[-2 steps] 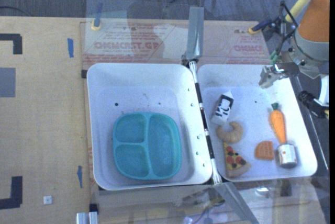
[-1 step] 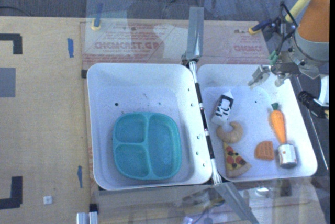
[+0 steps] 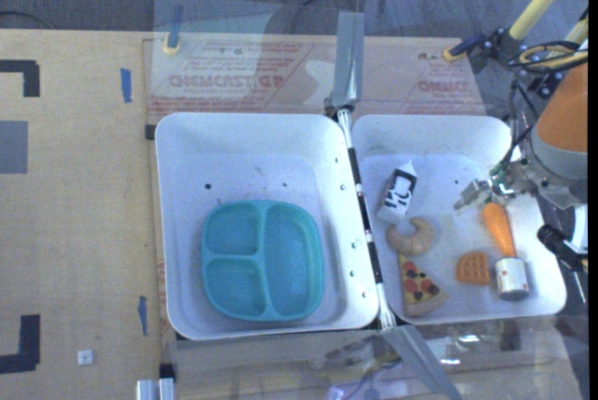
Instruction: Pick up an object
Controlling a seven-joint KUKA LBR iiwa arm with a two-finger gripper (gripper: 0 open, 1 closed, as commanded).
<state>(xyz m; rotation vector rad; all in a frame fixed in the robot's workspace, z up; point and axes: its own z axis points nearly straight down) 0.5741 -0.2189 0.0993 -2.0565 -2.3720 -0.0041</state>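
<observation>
Tool over the right bin

The tool [image 3: 484,191] hangs just above the carrot [image 3: 498,230] near the bin's [image 3: 439,129] right edge; its grip cannot be told.

Carrot [image 3: 498,229]: orange, long, lying flat, tip pointing up toward end effector [image 3: 483,191], just below it.
Can [image 3: 511,278]: small, silver, below carrot, farther from end effector.
Waffle [image 3: 474,268]: orange, flat, below-left of end effector.
Croissant [image 3: 414,235]: tan, curved, left of end effector, slightly lower.
Carton [image 3: 397,192]: white with black print, tilted, left of end effector, level with it.
Pizza slice [image 3: 420,284]: flat, red dots, lower left, farthest away.
</observation>
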